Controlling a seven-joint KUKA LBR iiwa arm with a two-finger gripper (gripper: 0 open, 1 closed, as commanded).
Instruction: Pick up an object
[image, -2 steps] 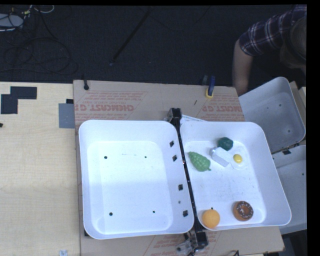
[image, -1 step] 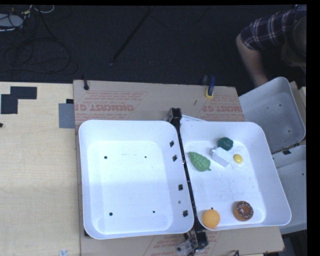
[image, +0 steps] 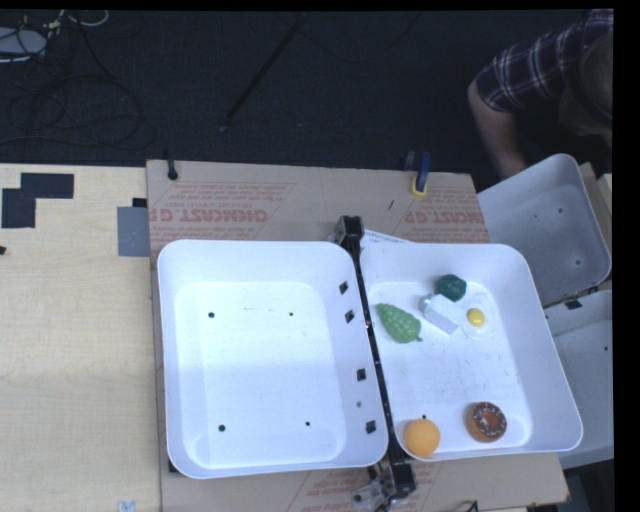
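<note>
- The bumpy green leaf-shaped toy lies loose in the right white bin, just beside the centre divider — open from above.
- Farther from the divider: a dark teal lump, white block, fried-egg toy, orange ball, brown doughnut.
- Gripper state — cannot tell.

A sheet of printed cardboard lies on the pale wood tabletop, under both white bins. A blue and yellow clamp grips the cardboard's far edge. Beyond that edge, at upper right, is a person in a plaid shirt. Cables trail over the dark floor at upper left.
</note>
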